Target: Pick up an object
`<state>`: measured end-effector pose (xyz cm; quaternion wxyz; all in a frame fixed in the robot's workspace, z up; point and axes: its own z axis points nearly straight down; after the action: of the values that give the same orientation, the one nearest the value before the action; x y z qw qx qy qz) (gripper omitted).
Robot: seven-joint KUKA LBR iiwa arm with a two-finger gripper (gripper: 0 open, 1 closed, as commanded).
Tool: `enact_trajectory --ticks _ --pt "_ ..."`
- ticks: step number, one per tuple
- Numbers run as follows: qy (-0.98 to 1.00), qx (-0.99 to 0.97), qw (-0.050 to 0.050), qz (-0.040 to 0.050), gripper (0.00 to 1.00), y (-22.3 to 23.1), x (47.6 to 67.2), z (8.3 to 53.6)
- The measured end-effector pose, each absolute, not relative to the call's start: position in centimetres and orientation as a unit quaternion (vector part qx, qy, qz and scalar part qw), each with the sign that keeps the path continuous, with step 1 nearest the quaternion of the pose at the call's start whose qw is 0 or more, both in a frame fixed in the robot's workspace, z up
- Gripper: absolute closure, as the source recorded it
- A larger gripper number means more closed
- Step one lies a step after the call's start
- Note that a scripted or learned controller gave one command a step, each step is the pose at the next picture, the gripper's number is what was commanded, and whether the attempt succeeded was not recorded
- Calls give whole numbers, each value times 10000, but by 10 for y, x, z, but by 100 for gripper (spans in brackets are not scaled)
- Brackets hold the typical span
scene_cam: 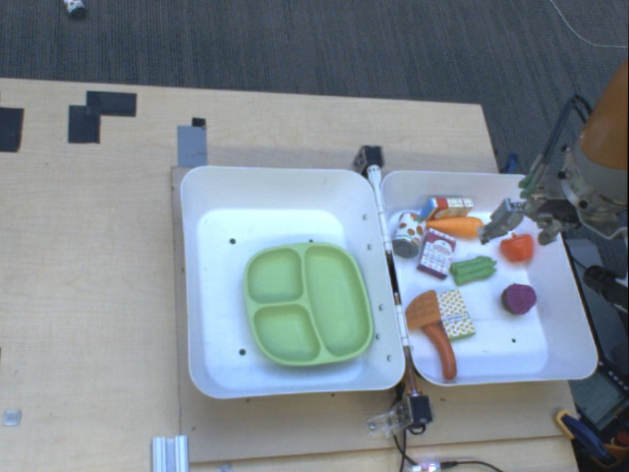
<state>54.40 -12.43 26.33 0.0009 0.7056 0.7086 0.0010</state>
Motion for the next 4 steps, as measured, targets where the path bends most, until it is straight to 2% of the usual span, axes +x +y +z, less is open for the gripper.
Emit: enact_trajectory --ticks 1,2,3,4 --pt "7075 7067 -7 -1 0 -157 547 110" --pt "7079 7063 40 28 0 -86 498 87" --pt "7083 7059 60 50 100 -86 500 98" --pt "7085 7057 19 13 100 -137 575 114"
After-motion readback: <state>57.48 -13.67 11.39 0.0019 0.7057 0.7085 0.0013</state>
